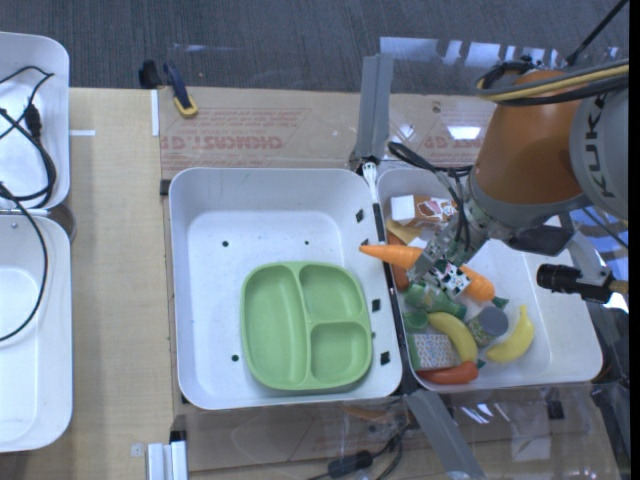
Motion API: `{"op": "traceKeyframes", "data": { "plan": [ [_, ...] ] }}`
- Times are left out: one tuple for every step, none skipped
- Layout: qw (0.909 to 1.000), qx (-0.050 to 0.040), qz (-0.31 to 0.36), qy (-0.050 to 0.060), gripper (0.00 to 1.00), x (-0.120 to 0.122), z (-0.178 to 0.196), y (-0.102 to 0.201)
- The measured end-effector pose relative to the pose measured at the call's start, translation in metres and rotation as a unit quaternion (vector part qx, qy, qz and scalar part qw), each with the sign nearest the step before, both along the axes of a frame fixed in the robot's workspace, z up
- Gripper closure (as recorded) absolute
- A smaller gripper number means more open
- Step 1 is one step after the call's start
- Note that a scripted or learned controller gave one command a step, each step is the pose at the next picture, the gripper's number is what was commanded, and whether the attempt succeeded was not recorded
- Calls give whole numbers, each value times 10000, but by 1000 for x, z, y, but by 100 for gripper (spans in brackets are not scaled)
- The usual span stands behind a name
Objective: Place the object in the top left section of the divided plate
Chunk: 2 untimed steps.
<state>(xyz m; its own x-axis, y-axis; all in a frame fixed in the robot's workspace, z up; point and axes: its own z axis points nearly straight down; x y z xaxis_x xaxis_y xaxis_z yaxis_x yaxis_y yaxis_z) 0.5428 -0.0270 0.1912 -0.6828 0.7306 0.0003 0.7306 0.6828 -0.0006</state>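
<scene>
The arm's orange band and grey wrist cover the upper right of the frame and hide the far part of the right bin [585,353]. The gripper [437,261] reaches down from under that bulk into the bin's left half, among a pile of toy food; its tips merge with the clutter, so whether they are apart or together cannot be told, and nothing can be seen clamped between them.

A toy carrot [392,253] lies just left of the gripper, close beside it or touching; contact is too fine to judge. Its long axis runs nearly level across the frame, tilted slightly down to the right, with the narrow tip pointing left over the rims where the two bins meet and the thick end toward the gripper.

Below the gripper sit a black-and-white spotted piece [455,280], an orange item [478,287], green pieces [418,299], two bananas [455,335] [514,336], a grey block [491,322] and a red pepper [452,373]. Several overlap and their outlines are hard to separate. A white card [402,207] and a small printed packet [434,208] lie above the carrot.

In the left bin [200,298], toward the lower middle of the frame, rests the green divided plate [262,353], with one long section on its left and two smaller ones on its right.
</scene>
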Motion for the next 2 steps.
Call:
{"op": "traceKeyframes", "data": {
  "plan": [
    [10000,-1,-2,0,0,0,0,0],
    [9992,-2,-394,3,0,-21,3,70]
  ]
}}
